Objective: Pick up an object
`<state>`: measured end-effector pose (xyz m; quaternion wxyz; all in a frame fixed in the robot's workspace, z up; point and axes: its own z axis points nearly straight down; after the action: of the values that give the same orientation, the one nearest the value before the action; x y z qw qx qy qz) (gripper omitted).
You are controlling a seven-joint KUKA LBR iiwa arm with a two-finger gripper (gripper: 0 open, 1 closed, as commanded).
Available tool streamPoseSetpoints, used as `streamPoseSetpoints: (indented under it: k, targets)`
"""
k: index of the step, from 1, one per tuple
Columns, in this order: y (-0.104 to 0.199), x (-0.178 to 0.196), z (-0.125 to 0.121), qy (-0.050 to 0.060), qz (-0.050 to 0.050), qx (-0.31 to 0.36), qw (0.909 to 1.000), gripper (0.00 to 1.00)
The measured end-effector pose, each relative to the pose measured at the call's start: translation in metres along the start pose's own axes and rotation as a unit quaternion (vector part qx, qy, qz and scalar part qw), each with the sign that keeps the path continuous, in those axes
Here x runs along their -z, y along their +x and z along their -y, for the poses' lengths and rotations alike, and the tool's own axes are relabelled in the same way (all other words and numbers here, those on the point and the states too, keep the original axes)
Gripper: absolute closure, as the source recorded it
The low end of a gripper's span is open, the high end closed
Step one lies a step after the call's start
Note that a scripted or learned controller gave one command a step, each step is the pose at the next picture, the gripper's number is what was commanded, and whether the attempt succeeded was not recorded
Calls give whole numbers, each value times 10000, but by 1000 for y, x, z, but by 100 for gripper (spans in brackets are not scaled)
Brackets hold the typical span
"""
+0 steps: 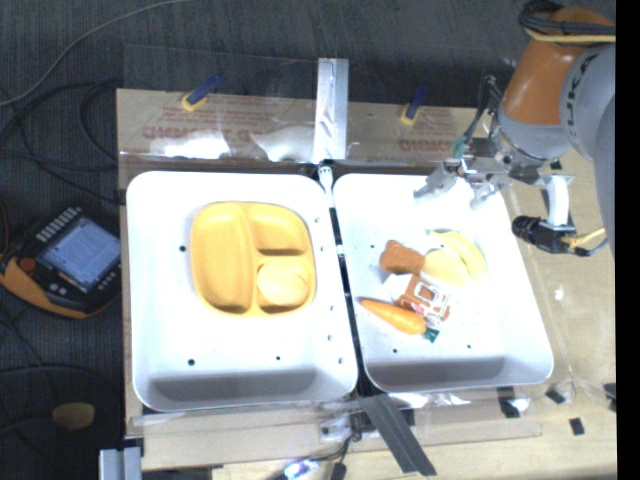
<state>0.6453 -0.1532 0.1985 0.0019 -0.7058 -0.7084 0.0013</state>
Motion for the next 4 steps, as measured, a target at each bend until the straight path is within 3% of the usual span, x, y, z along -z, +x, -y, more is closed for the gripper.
streamPoseSetpoints:
  k: [1, 2, 3, 4]
  targets:
    - [-58, -101, 28, -35, -21, 14, 10000, 0]
    - [-19, -1, -10, -6, 5, 708, 9975, 0]
    - [-56, -104, 38, -14, 2, 1580, 9874, 0]
    - [-56, -98, 38, -4, -9, 1577, 9875, 100]
